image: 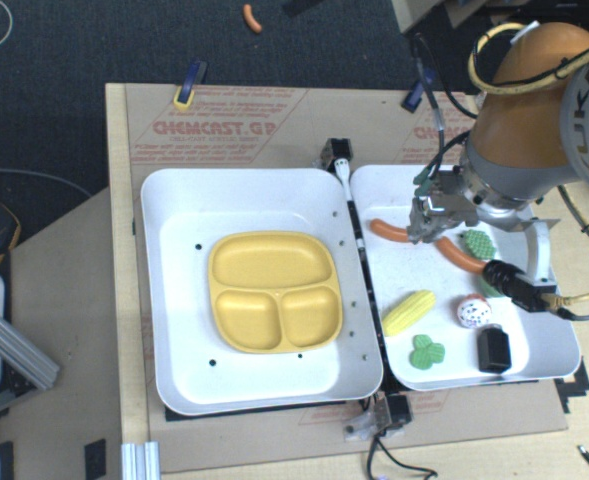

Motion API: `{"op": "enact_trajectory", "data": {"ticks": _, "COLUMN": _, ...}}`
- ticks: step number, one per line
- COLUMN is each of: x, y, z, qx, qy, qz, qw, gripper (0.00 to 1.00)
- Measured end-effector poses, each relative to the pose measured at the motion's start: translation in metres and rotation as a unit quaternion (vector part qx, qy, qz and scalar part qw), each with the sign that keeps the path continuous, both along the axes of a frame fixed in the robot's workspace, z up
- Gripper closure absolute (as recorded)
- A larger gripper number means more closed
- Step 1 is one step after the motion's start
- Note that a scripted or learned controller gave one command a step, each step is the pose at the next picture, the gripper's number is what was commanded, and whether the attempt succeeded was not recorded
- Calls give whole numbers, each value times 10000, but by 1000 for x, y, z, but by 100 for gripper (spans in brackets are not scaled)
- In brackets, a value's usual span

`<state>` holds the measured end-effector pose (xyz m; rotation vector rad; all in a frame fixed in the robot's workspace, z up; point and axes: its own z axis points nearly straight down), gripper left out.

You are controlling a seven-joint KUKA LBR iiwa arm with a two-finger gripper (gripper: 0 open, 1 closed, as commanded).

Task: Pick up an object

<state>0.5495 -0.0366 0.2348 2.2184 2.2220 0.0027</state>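
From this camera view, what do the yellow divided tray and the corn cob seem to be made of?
The yellow divided tray looks like moulded plastic with a smooth, slightly matte finish: even colour, rounded compartment walls. The corn cob is probably a plastic toy: uniform bright yellow, faint sheen, though its texture is too small to confirm.

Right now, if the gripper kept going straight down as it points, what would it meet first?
Probably the orange sausage lying in the right bin: the gripper hangs over its right end. Its height above it is unclear from this slanted view.
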Motion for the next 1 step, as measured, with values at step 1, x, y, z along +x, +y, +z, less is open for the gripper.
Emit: {"op": "enact_trajectory", "data": {"ticks": 1, "x": 0, "y": 1, "z": -21, "qx": 3, "qy": 36, "qz": -10, "qw": 10000, "gripper": 100}}
